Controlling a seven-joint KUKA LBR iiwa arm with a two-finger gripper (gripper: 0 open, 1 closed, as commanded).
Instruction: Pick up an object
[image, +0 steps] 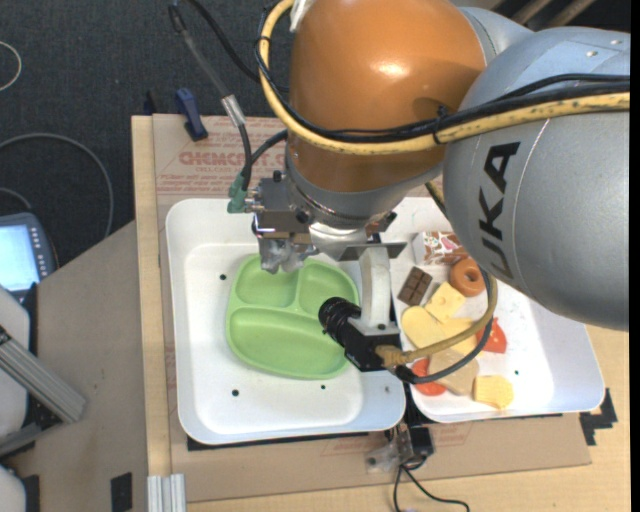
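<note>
A light green divided plate (268, 335) lies in the left white bin (196, 320). My gripper (292, 258) hangs low over the plate's far edge, under the big orange and grey wrist. The arm hides much of it. In the right bin (562, 372) lie toy foods: a brown donut (466, 276), a dark chocolate piece (415, 287), a yellow cheese slice (438, 318), a small yellow wedge (493, 391) and a red piece (496, 339). Nothing shows between the gripper and the plate.
The two bins sit on a brown cardboard sheet (160, 200). A blue clip (190, 113) lies at its far left corner. A printed wrapper (437, 243) rests at the back of the right bin. The arm covers the right bin's far part.
</note>
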